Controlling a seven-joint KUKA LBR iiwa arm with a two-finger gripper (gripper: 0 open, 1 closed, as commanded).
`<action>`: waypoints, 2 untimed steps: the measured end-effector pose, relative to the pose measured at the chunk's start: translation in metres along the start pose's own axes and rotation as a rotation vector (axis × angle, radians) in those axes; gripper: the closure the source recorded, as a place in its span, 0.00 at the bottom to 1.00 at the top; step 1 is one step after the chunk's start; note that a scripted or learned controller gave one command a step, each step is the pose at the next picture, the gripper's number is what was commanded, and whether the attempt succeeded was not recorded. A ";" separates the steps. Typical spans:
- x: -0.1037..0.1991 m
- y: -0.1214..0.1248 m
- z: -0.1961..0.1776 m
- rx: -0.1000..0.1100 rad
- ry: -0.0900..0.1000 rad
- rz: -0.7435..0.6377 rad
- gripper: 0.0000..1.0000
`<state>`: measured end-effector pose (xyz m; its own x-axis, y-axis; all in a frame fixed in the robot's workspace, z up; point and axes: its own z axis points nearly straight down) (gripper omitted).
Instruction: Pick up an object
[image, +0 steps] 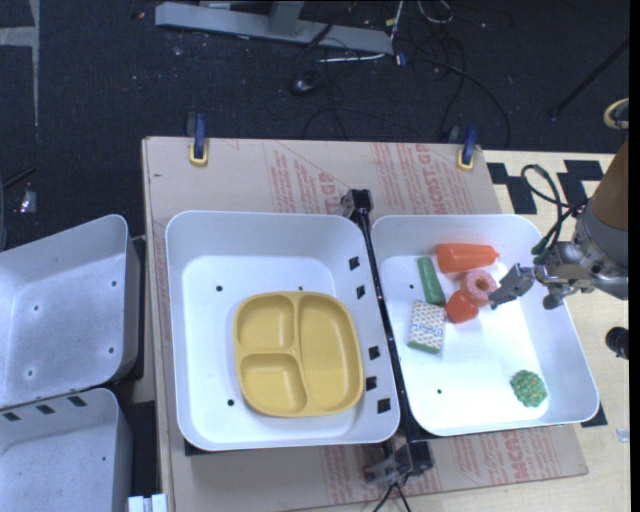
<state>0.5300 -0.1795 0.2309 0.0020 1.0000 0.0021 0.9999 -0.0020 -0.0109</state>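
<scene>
The red tomato (462, 306) sits mid right bin (560, 330), so we've got the gripper (519, 283) open and empty just beside it, probably lining up a grab.

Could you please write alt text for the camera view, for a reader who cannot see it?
A grey robot arm's two-finger gripper reaches from the right over the right shallow white bin, near an orange carrot-shaped toy, a green stick, a red round toy, a patterned small box and a green knobbly ball. The left white bin holds a yellow three-compartment plastic plate.
</scene>
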 end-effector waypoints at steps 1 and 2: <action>0.000 0.002 -0.005 -0.011 -0.002 -0.003 0.00; 0.001 -0.001 0.038 -0.006 -0.001 -0.001 0.00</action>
<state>0.5289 -0.1780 0.1928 0.0012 1.0000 0.0008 1.0000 -0.0012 -0.0044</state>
